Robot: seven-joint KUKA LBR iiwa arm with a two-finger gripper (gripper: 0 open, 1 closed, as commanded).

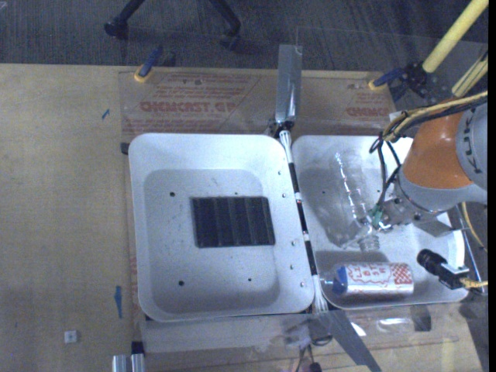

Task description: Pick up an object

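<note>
A clear plastic bottle (350,196) lies in the right bin (314,161), its neck pointing toward the front. My gripper (380,219) hangs low at the bottle's neck end, right beside it, under the orange-banded wrist; whether it touches the bottle is unclear. A red-and-white patterned can (373,278) with a blue end lies on its side along the right bin's front wall. A black ribbed rectangular pad (232,222) lies flat in the middle of the left bin (155,169).
The arm's grey and orange body (446,165) covers the right bin's far right side. A divider rim (298,208) runs between the two bins. Clamps and taped boards sit behind the bins.
</note>
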